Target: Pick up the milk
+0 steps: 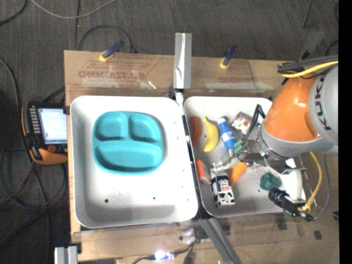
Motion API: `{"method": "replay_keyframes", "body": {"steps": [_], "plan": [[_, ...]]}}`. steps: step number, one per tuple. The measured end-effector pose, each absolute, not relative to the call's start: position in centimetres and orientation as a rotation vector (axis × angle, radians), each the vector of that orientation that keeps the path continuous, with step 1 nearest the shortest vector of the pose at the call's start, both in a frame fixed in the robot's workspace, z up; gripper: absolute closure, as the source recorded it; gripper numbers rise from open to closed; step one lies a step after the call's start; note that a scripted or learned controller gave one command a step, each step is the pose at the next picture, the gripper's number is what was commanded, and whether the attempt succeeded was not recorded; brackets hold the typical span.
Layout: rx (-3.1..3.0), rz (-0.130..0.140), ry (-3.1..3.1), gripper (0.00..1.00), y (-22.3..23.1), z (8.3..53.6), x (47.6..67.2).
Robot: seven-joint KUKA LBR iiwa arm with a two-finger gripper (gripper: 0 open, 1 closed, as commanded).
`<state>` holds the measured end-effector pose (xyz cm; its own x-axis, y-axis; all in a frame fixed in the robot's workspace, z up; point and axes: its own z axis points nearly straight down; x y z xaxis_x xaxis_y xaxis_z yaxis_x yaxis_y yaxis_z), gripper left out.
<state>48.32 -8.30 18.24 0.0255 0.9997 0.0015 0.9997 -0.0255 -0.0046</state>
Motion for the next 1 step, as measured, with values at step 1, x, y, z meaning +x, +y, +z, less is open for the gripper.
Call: {"method": "replay_keyframes", "body": {"steps": [1], "plan": [[-2.254,-0.016,-2.214,0.00,-10.54,9.05,50.00]]}}
